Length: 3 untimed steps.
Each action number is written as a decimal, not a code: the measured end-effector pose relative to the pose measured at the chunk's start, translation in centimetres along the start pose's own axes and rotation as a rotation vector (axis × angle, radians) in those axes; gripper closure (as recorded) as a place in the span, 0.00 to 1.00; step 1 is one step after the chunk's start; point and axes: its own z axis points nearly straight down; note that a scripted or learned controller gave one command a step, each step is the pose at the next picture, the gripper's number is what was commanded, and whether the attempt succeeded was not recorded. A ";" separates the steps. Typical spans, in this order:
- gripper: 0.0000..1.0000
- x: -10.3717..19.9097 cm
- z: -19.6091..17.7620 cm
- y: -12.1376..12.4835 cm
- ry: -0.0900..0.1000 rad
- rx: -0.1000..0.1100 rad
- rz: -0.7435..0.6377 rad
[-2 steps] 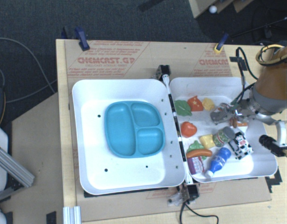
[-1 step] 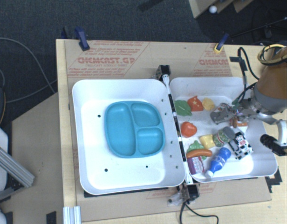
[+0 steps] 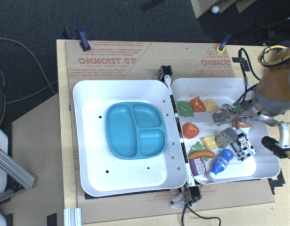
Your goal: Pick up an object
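Nearest us, a blue plastic bottle (image 3: 221, 161) lies in the right white bin (image 3: 265, 166); the claw (image 3: 223, 117) hovers above, its spread unclear to us.

One fixed camera is looking down on the bench (image 3: 135, 55) from above at a slant, far enough to be taking in both bins whole plus dark floor at 12 and 9 o'clock. Left bin (image 3: 88, 164) is sitting near centre, right bin (image 3: 262, 166) toward 3 o'clock. The arm (image 3: 275, 86) is entering from 3 o'clock.
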 end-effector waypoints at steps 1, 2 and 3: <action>0.00 0.8 -0.1 -2.1 -0.006 -0.013 -0.001; 0.00 3.2 -0.2 -2.0 -0.010 -0.010 0.003; 0.00 2.1 0.1 1.7 0.000 0.005 0.002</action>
